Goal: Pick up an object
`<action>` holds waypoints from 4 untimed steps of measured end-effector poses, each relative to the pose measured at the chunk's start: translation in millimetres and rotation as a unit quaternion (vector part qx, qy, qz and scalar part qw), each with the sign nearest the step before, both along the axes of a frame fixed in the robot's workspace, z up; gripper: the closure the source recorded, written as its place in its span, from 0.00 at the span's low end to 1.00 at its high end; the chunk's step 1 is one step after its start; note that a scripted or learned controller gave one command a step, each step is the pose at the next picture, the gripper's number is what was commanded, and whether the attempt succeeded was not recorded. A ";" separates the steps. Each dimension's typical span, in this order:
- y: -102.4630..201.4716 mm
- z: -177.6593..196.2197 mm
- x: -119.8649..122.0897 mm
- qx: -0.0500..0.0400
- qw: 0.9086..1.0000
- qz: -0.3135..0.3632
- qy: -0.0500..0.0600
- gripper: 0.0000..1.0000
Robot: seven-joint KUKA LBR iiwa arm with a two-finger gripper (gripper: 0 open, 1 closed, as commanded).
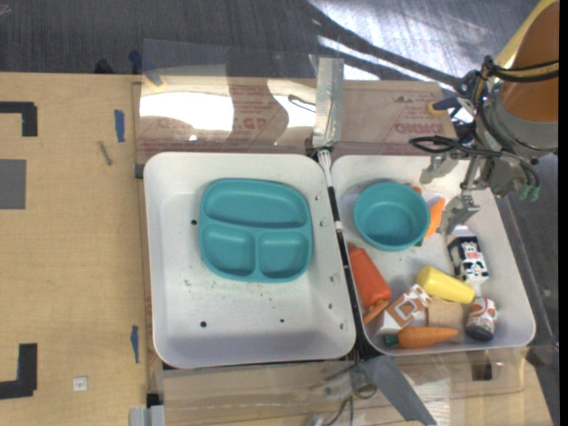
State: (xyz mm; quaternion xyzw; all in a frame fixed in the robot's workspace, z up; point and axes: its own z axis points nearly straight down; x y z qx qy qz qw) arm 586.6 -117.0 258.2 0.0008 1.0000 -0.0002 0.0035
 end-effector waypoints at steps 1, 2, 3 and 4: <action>-11.0 -155.9 -4.5 -0.001 0.997 0.075 -0.006 0.00; 23.8 -165.8 -9.6 -0.002 0.994 0.111 -0.006 0.00; 14.9 -165.8 -27.1 -0.001 0.998 0.069 -0.007 0.00; -2.8 -157.2 -74.4 -0.007 0.998 0.043 -0.034 0.00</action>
